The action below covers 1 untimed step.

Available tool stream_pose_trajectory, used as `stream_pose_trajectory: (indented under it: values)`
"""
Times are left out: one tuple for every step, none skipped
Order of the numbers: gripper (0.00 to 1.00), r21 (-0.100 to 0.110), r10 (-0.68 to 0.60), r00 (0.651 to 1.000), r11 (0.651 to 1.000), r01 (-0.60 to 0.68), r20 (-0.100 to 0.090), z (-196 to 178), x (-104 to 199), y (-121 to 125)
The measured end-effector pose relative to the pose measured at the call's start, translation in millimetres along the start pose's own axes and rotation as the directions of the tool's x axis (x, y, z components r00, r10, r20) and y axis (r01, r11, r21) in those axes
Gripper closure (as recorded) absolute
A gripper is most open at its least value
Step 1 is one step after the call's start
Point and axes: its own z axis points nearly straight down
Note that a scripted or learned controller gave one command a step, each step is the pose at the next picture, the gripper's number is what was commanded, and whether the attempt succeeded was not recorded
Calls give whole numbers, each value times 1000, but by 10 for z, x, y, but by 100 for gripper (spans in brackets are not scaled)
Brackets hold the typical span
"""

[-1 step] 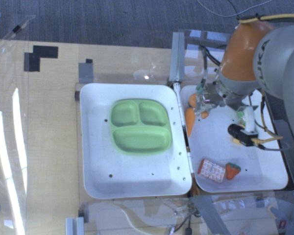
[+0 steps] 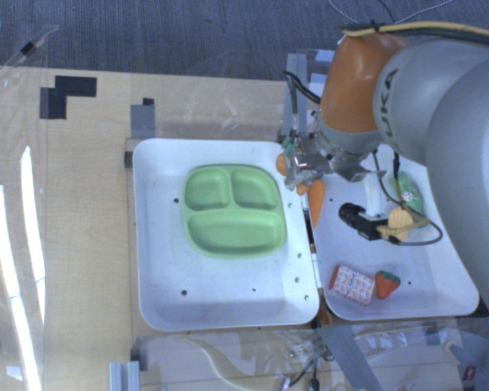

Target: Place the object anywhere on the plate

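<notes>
The green divided plate (image 2: 232,210) lies in the middle of the left white bin (image 2: 159,283). My gripper (image 2: 299,171) hangs over the wall between the two bins, just past the plate's upper right corner. An orange carrot (image 2: 314,202) shows directly under the gripper, pointing toward the front along the right bin's left edge. A small orange bit (image 2: 281,163) shows at the gripper's left side. The gripper body hides where carrot and gripper meet.
The right bin (image 2: 440,300) holds a red strawberry (image 2: 387,283) and a pink patterned packet (image 2: 352,283) near its front. A green item (image 2: 411,191) lies partly under the arm. The large grey arm covers the bin's back right.
</notes>
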Motion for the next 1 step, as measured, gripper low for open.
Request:
stream_pose_trajectory:
  values:
    - [0, 0, 0, 1000, 1000, 0, 0, -1, -2, 0]
